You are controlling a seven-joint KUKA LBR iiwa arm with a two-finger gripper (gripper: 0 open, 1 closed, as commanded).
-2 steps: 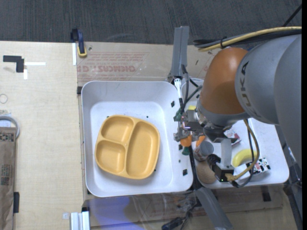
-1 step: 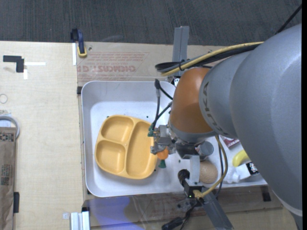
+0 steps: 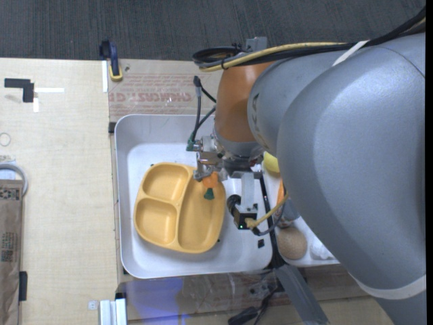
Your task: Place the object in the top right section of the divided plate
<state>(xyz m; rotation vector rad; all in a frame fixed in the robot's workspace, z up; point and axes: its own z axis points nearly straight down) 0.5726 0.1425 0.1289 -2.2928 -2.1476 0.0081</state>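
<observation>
Divided plate (image 3: 162,212): yellow, 3 sections, lying flat in the white bin (image 3: 128,181) at the middle of the view. 2 small sections sit at the plate's 9 o'clock side, 1 long section at its 3 o'clock side.

Object (image 3: 210,185): orange, carrot-like, with a small green tip, at the plate's 1 o'clock rim, over the long section.

Gripper (image 3: 205,171): directly at the object's 12 o'clock, touching or nearly touching it. Whether the fingers are released or clenched cannot be told; the wrist hides them.

Arm (image 3: 338,154): grey with an orange band, filling the 3 o'clock half of the view.

Worktop (image 3: 54,181): pale wood, at 9 o'clock of the bin.

Round tan item (image 3: 292,244): at 5 o'clock of the plate.
</observation>
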